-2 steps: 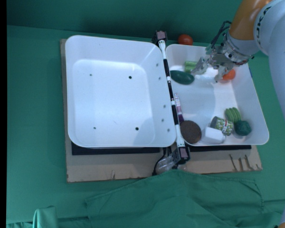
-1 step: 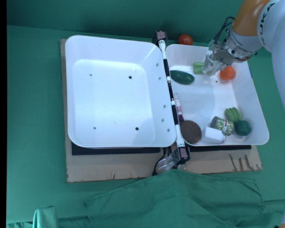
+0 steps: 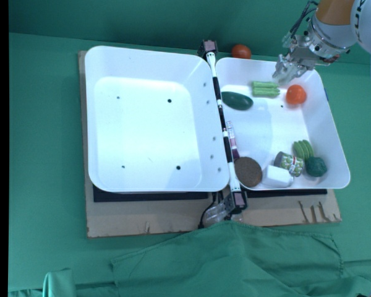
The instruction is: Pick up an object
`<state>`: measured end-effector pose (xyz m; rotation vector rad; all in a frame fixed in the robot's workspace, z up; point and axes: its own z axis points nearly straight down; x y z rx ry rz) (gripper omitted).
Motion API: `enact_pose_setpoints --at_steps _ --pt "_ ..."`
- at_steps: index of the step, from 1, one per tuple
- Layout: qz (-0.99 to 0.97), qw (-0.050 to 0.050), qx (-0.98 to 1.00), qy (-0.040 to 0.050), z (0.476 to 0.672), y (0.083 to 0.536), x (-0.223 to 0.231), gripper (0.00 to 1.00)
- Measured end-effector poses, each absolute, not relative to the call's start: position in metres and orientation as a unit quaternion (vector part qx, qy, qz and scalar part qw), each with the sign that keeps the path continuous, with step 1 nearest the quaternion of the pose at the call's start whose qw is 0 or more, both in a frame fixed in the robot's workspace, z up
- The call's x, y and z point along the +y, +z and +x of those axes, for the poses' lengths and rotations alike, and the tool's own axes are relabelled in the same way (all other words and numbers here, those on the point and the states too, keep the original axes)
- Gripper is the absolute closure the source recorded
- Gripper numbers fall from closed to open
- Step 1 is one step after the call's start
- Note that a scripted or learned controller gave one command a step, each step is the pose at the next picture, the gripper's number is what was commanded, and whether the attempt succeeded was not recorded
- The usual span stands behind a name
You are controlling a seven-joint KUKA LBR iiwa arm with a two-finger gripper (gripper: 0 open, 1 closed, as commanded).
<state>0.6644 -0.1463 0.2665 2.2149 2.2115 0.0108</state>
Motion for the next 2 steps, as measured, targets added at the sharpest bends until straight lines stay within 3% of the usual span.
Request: enact_pose_setpoints --at_steps 2 --pt "0.708 0.006 0.706 0.0033 0.659 0.381 -0.152 1.00"
